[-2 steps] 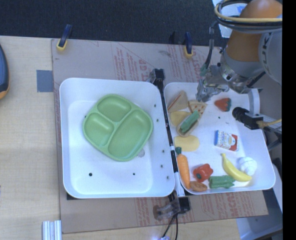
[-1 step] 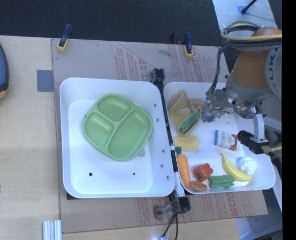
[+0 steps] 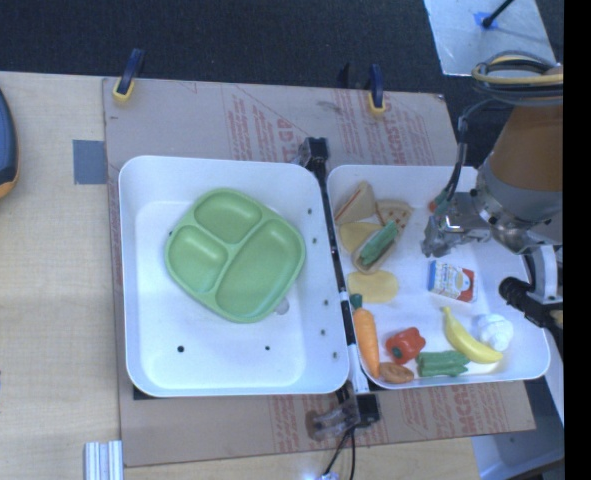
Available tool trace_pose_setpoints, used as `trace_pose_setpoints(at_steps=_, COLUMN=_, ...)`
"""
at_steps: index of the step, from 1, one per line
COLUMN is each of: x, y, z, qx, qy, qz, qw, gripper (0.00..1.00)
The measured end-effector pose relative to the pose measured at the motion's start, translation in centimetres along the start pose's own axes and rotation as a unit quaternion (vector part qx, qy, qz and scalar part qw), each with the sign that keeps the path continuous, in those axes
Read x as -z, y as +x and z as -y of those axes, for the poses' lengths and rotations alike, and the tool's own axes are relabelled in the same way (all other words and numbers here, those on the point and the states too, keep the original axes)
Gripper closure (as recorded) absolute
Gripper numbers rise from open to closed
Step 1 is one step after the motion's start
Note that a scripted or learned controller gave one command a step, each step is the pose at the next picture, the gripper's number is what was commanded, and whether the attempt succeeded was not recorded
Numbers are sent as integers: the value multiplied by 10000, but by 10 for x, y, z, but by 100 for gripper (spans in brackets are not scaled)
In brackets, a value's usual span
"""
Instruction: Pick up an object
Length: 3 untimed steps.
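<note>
Pincer hovers over the right bin, its state unclear; it should centre over the carton before descending.

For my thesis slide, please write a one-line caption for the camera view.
Claw hovering over toy food in the right bin; green divided plate in the left bin.

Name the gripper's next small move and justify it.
Probably a short descent: the gripper hovers over the right bin with nothing seen in it, and the carton lies just below it in view.
</note>
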<state>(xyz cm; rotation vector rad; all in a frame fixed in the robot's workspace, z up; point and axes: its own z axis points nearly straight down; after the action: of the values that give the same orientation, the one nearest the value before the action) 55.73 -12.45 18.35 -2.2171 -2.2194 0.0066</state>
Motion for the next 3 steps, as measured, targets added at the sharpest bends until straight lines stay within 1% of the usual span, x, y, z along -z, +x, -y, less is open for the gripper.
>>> trace_pose_setpoints(at_steps=2, x=20, y=-1, z=-2, qx=18, qy=5, qz=8, qw=10000, gripper=100)
trace_pose_setpoints(at_steps=3, x=25, y=-15, z=-54, qx=26, qy=-40, qz=8, qw=10000, gripper=100)
